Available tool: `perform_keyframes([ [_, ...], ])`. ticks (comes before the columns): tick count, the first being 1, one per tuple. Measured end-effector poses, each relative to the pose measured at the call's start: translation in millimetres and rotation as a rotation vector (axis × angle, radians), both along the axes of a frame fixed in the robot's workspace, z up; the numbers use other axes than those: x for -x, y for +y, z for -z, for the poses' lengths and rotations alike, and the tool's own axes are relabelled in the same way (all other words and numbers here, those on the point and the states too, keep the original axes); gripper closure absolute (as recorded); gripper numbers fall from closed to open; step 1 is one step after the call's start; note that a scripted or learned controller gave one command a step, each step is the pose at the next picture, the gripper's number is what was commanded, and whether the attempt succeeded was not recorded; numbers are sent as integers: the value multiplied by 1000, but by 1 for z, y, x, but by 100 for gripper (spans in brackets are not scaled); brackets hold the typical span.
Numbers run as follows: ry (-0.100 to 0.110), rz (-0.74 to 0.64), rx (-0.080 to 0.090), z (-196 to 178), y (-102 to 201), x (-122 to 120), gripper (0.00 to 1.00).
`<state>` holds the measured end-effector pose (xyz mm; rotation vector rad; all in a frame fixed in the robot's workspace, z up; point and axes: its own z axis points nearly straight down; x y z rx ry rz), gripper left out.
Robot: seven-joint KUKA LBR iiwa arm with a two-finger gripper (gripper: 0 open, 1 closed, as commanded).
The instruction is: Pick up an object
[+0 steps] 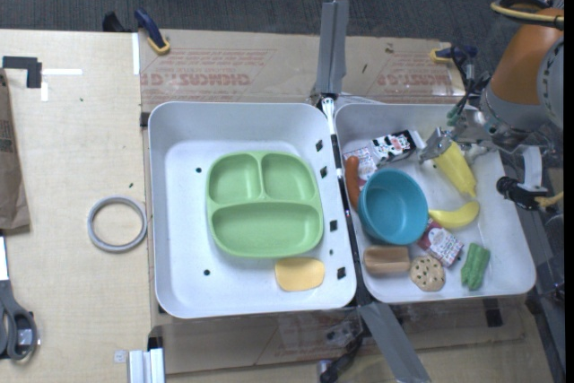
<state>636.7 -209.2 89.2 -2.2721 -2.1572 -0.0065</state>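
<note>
Pincer (439,148) sits low in the right bin (513,275), upper part, tips at the top end of a yellow banana-like piece (457,170). Can't tell if it is spread or pressed together, too small and dark w/ the wrist above it. Arm (529,72), grey w/ orange band, comes in from the right edge over the bin's far corner.

Right bin contents: blue bowl (393,206) near the left wall, upright. Second yellow banana (455,214) just beside the bowl's right side, below the first yellow piece. Black-and-white cow-print carton (395,143) lying above the bowl, near the pincer's left. Red-orange item (353,175) along the left wall, partly hidden by the bowl. Small red-white packet (443,245) below the bowl. Brown bread-like block (387,260) and a round cookie (428,274) near the front wall, side by side. Green veg piece (474,265) at the front right.

Left bin (170,265): green divided plate (265,204), three compartments, roughly centred. Yellow-orange soft lump (300,274) just below the plate, near the front wall.

Desk (72,157) left of the bins: grey tape ring (117,222) lying flat, well apart from the bins. Scissors (16,327) at the lower left edge.
</note>
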Motion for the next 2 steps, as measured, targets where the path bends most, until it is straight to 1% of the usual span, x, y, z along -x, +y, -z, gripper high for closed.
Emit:
perform_keyframes([
  [1,2,4,8,-8,-6,2,100],
  [2,1,97,10,-129,45,-15,100],
])
